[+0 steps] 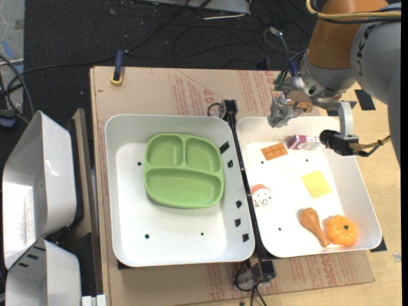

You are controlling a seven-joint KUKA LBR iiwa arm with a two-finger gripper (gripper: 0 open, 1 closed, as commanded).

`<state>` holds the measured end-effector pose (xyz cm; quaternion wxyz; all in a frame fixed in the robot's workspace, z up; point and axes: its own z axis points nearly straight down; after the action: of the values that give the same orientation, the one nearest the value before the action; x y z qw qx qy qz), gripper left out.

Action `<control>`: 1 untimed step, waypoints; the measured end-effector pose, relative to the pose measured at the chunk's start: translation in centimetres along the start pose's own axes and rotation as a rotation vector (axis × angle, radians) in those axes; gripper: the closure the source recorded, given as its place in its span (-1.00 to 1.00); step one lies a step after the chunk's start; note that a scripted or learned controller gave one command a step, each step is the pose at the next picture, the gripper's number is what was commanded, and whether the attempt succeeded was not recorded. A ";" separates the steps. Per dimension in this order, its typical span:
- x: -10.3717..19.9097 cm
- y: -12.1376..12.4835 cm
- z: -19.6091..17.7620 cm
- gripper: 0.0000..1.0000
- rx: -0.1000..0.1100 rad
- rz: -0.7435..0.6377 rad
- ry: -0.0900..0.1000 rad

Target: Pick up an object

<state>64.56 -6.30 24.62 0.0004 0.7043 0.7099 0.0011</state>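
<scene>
At the upper right of the frame the gripper (pixel 279 118) hangs over the right bin's (pixel 366 196) far rim; whether it is spread or closed I cannot tell. Just below it lies an orange waffle-patterned cracker (pixel 275 151). The left bin (pixel 121 183) holds a green divided plate (pixel 184 171). Both rest on brown cardboard (pixel 172 88).

Divided plate (pixel 184 170) in left bin (pixel 121 171), toys in right bin (pixel 363 196)
</scene>
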 end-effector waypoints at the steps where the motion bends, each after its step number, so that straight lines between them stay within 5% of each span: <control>1: 5.7 0.2 1.3 1.00 0.003 0.000 0.000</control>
<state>64.73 -0.63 23.37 -0.0008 0.7043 0.7099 0.0000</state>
